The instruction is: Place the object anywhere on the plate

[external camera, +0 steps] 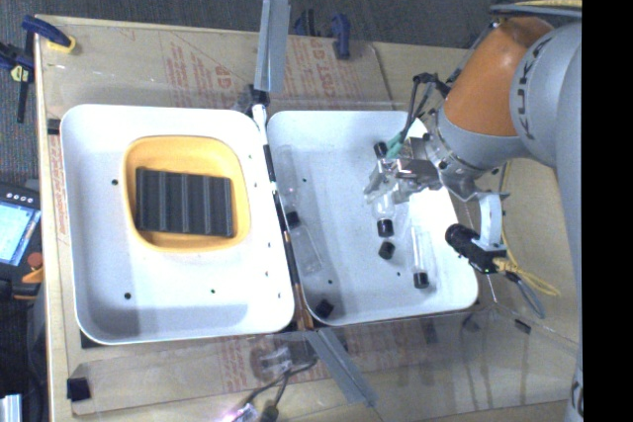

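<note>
While the gripper (388, 212) hangs over the right bin (336, 282), whether its fingers grip the transparent object (381, 188) cannot be told. Yellow plate (185, 150) lies well to its left, in the other bin (94, 212); 1 arm.

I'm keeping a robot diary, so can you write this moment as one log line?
arm: over right white bin | gripper: low inside that bin | yellow plate with dark ridged centre: in left white bin | object on plate: not yet
</note>
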Robot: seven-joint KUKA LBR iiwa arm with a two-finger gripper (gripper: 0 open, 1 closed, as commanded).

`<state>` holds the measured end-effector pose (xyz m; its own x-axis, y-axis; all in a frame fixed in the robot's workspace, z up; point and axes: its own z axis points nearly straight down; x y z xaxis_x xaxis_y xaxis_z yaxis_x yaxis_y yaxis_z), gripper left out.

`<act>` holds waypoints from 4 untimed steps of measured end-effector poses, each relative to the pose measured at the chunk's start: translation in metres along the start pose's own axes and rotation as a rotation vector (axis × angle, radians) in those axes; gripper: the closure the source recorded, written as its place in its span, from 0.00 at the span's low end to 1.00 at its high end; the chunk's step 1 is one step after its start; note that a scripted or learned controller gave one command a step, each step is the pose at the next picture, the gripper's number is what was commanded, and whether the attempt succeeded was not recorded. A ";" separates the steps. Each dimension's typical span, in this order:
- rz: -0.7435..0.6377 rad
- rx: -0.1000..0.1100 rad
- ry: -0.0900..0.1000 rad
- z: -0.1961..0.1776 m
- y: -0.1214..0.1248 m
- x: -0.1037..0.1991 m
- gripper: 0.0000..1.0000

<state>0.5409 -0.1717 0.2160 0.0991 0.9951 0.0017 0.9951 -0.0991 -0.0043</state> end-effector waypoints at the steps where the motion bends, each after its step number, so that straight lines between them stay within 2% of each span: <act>1: -0.205 -0.001 -0.001 0.027 0.033 0.070 1.00; 2: -0.280 -0.003 -0.002 0.024 0.052 0.130 1.00; 3: -0.441 -0.002 -0.003 0.023 0.050 0.184 1.00; 4: -0.441 -0.003 -0.003 0.023 0.051 0.184 0.00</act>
